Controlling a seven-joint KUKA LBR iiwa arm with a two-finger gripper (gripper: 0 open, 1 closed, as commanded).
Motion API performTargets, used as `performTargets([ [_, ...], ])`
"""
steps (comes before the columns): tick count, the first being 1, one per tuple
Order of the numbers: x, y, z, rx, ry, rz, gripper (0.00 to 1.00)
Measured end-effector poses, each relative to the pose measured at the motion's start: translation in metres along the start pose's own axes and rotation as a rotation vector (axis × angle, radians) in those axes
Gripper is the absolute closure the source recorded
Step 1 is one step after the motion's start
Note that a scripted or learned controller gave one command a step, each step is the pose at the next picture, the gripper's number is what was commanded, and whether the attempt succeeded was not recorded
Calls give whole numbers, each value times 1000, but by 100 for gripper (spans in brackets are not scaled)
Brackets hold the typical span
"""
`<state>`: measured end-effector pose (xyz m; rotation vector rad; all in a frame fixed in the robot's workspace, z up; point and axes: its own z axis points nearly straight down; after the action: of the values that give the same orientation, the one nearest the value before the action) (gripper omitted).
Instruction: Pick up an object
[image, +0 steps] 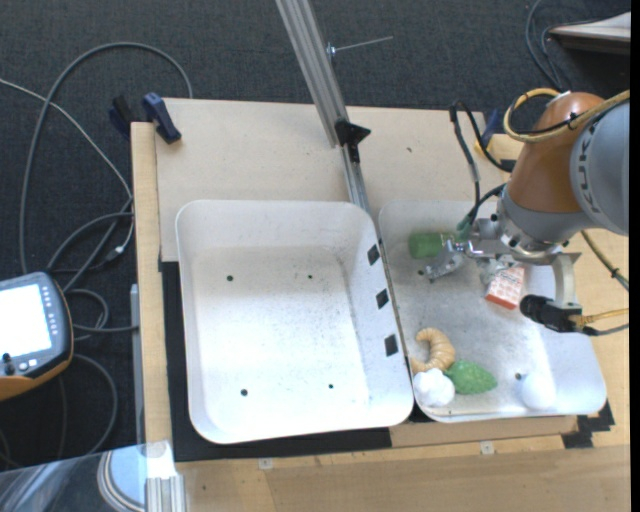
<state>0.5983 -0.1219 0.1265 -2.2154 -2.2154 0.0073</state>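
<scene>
Dark carpet with loose cables surrounds the wooden bench (250, 150); two white bins sit side by side on it. My left bin (270, 320) shows bare floor. The right bin (560, 385) carries everything: a green block (427, 244) at its 11 o'clock, a red-and-white packet (504, 288) near centre right, a tan curled piece (436, 348), a white ball (433, 387) and a green lump (471, 378) clustered at 7 o'clock, and another white lump (538, 390) at 5 o'clock.

The gripper (445, 262) hangs low just at 4 o'clock of the green block. I cannot tell how the fingers stand; nothing visibly sits between them.

I judge the green block the likeliest target. To do this well I'd centre over it, straddle it squarely, and descend fully before closing. It sits near the bin wall, so a nudge could push it away.
</scene>
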Motion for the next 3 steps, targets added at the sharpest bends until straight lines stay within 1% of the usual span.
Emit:
performTargets([
  [1,1,0,36,-3,0,0,0],
  [2,1,1,23,-9,-1,0,100],
  [3,-9,5,-30,-17,-4,1,100],
])
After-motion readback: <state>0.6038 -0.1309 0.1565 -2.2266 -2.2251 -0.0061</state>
